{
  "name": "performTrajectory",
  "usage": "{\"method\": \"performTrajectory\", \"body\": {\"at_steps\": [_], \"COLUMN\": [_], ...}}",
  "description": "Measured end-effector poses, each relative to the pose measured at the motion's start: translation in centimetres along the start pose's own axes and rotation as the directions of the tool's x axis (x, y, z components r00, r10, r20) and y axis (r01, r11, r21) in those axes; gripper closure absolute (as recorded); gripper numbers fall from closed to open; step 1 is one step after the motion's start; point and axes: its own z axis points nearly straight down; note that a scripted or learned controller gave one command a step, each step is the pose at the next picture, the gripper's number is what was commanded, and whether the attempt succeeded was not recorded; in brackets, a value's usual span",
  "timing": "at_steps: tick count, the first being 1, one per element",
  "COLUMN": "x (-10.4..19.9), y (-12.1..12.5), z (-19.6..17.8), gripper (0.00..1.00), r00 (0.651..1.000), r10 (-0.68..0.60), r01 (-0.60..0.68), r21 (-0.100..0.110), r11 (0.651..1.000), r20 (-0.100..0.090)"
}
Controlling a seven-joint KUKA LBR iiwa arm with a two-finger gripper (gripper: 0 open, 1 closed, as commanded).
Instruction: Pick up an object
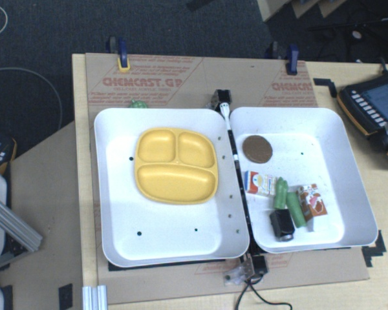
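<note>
The right bin [330,134] holds a brown round disc [257,149] near its back left. In front of it lies a small white packet with red and blue print [259,183]. Two green cylinders [288,201] lie side by side, with a black block [282,225] at their near end and a red-brown packet [312,201] to their right. The left bin [116,199] holds a yellow divided plate [176,165].
A black pendant with a screen [372,105] lies off the bench at the right. Blue clamps [122,49] [291,58] hold the brown board at the back. A black bracket [222,99] sits between the bins at the back.
</note>
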Motion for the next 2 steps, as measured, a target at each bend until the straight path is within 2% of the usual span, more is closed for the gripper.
{"method": "performTrajectory", "body": {"at_steps": [1,2], "x": [-0.1,2.6], "y": [0.0,0.0], "z": [-3.3,-9.5], "gripper": [1.00,1.00], "r00": [1.000,1.000], "r10": [0.000,-0.002], "r01": [0.000,0.002], "r21": [-0.002,-0.005], "r11": [1.000,1.000], "r20": [0.001,0.000]}}
